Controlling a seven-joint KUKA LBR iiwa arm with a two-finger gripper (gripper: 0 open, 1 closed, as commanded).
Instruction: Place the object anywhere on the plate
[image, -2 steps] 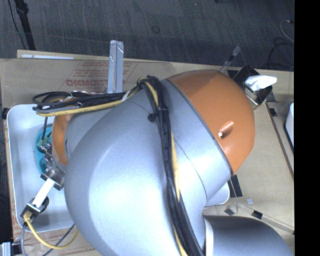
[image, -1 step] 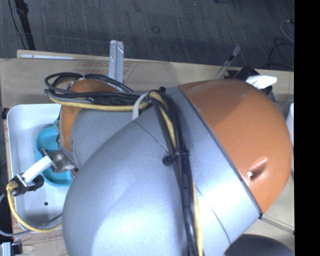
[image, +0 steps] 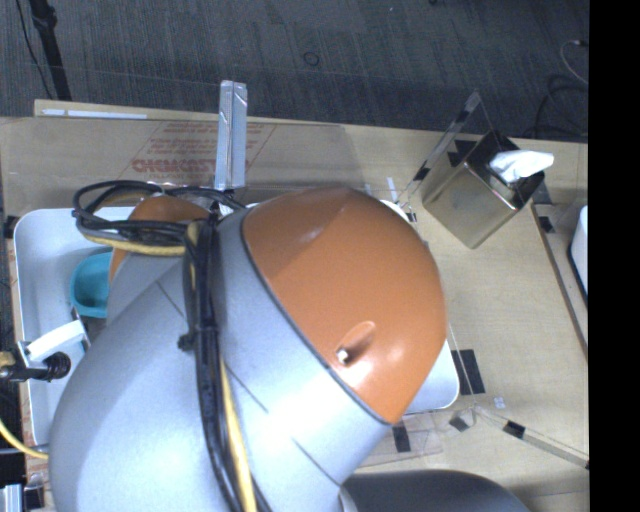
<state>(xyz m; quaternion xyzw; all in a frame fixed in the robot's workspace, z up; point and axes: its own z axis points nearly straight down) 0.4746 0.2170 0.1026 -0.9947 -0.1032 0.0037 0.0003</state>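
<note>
one robot arm (image: 250, 380), grey, with one orange band (image: 345, 290) across it, and it covers most of the bench. one white bin (image: 25, 300) can be counted at the left by its rim, and one more white corner (image: 440, 385) pokes out past the arm at the right; whether that belongs to a second bin i cannot tell. inside the left bin, one teal thing (image: 90, 283) and one brownish-orange thing (image: 160, 212), both partly hidden. one bundle of black cables (image: 140, 215) with one yellow cable (image: 150, 245) among them. one upright metal post (image: 232, 135). one shiny metal box (image: 470, 205) with one white wad (image: 522, 163) on it.
</note>
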